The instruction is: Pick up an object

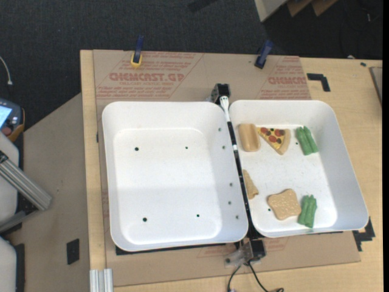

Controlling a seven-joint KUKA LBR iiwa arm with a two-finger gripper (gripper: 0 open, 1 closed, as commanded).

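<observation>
The right bin (340, 163) holds several toy foods. A tan bread roll (248, 137) lies at its upper left, with a pizza slice (275, 138) beside it and a green vegetable (306, 140) further right. A slice of toast (284, 204) sits near the front, next to another green vegetable (308, 210). A small tan piece (249, 185) lies against the bin's left wall.
The left bin (121, 163) stands beside the right one on a cardboard sheet (182, 72). Two clamps (138, 53) (264, 54) hold the sheet's far edge. A cable (243, 272) runs off the front. Grey metal framing (21, 181) stands at the far left.
</observation>
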